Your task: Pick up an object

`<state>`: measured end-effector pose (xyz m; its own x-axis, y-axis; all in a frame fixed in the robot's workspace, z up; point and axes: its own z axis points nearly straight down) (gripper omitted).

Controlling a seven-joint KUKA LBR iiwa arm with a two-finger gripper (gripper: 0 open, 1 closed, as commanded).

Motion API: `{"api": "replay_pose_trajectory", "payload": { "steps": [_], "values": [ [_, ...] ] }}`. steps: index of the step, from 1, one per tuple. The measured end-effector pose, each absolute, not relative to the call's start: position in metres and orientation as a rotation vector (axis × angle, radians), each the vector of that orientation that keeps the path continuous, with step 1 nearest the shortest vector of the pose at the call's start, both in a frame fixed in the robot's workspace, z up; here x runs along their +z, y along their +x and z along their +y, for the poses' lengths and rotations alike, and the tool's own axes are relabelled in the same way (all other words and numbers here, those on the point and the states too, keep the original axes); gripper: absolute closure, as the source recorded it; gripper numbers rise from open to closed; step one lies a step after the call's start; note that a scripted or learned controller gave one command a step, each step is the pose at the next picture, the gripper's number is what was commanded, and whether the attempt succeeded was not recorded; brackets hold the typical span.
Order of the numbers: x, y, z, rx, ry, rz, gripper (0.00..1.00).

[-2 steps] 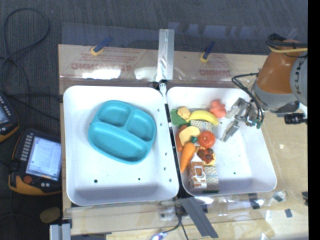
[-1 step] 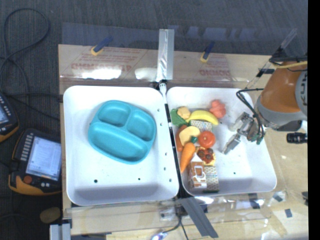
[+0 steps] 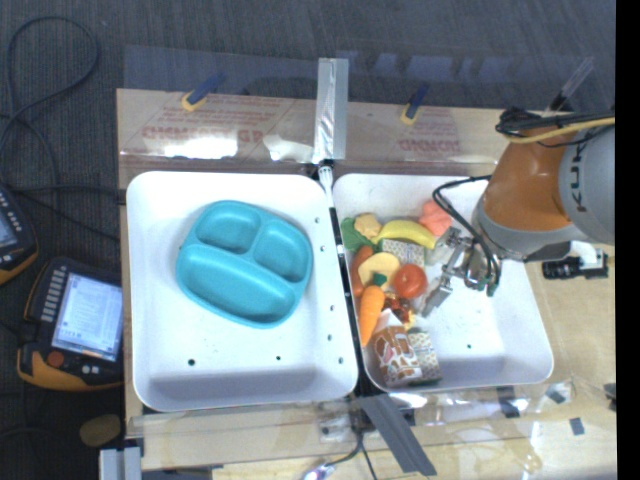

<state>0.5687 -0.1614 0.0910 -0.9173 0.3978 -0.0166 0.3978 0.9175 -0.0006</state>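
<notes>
Your gripper [image 3: 447, 280] hangs low in the right bin [image 3: 500, 353], its fingers a little apart and holding nothing; the tomato [image 3: 408, 280] sits just beside it, toward the left bin [image 3: 160, 368]. I'd judge that the nearest pick; you would shift leftward only slightly. The carrot [image 3: 369, 313] lies further left, its long axis running toward the bench's near edge. Counted in the pile: one tomato, one carrot, one banana [image 3: 408, 233], one printed packet [image 3: 402, 356], plus pieces too jumbled to number; the left bin carries one blue divided plate [image 3: 244, 260].
</notes>
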Motion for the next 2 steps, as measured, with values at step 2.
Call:
{"api": "replay_pose_trajectory", "payload": {
  "steps": [2],
  "values": [
    [0.094, 0.535, -0.136, 0.000, 1.175, 2.890, 0.00]
  ]
}}
